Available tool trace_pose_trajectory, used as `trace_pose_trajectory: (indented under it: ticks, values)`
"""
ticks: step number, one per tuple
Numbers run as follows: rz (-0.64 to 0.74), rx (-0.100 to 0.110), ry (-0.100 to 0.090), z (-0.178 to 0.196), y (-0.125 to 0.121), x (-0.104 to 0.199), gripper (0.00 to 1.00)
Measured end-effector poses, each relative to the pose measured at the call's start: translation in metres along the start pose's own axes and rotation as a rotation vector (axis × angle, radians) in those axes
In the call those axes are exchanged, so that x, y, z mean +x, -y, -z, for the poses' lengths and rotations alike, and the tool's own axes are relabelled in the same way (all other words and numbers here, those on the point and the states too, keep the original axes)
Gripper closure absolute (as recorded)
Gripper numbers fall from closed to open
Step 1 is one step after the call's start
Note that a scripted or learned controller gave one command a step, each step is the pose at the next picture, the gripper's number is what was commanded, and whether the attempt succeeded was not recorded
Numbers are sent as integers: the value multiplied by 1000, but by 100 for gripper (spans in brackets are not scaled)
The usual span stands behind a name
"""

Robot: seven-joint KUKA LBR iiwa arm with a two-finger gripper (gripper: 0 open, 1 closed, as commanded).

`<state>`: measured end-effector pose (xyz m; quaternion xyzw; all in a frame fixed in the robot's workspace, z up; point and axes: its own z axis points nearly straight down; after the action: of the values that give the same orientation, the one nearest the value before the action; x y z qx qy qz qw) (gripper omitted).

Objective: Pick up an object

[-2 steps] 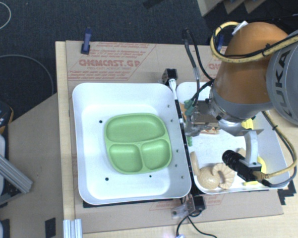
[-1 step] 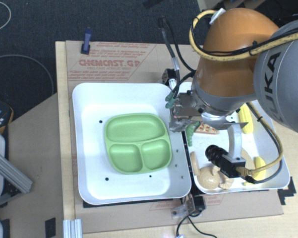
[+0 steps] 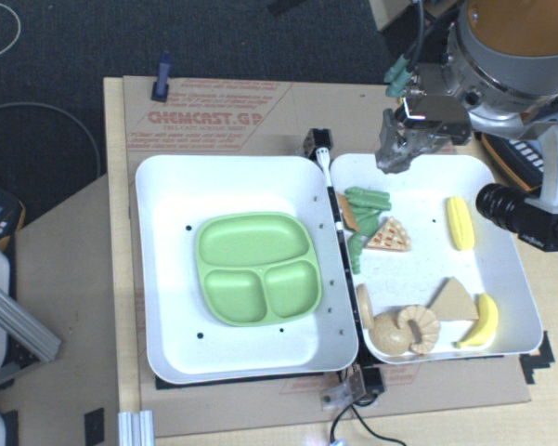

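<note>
- The gripper (image 3: 396, 159) is seen above the far edge of the right bin (image 3: 501, 277); whether it is apart or together cannot be told.
- Nothing is seen held.
- A pizza slice (image 3: 389, 237), corn cob (image 3: 460, 222) and banana (image 3: 484, 322) are found in the right bin.
- A green divided tray (image 3: 257, 268) is set in the left bin (image 3: 167, 240).

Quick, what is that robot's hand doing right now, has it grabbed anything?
Hand: cannot be told whether open or closed; it hangs above the far edge of the right bin, with nothing visibly held.
</note>
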<state>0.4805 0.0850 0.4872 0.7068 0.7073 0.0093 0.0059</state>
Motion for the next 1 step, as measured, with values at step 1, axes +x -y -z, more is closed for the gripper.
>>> trace_pose_trajectory:
  ticks: [1]
  values:
    - [-10,27,6,-56,3,-86,100]
